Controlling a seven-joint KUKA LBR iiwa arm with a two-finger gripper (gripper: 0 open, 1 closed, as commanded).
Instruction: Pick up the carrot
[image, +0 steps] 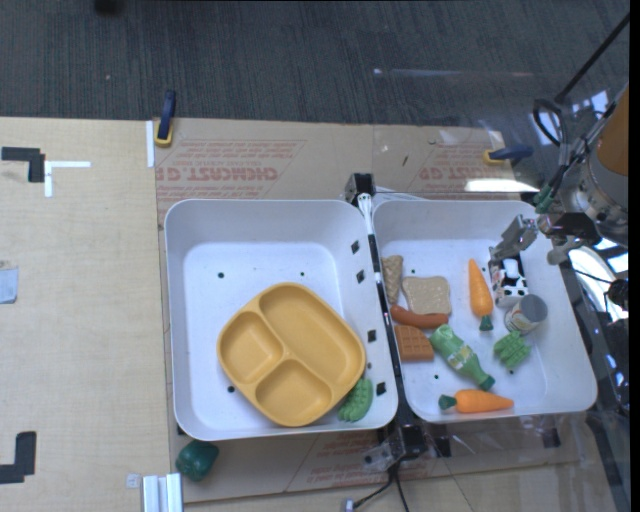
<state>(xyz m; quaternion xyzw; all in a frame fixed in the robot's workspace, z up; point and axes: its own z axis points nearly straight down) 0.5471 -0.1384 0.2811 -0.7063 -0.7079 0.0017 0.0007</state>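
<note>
Cardboard-topped bench (90, 330) under dark carpet, w/ two shallow white bins side by side. Left bin (200, 240) holds a yellow three-compartment plastic plate (290, 352), a green toy veg (357, 400) touching its lower right edge. My arm comes in from the right edge, angled down-left, wrist over the right bin's (565, 390) upper right corner. My gripper (513, 243) hangs above that bin near a black-and-white toy cow (511, 280); can't tell how wide it stands. Two orange plastic carrots in the right bin: upright carrot (480, 290) just left of the cow, lying carrot (477, 403) near the front wall. Neither is btw my tips.
</note>
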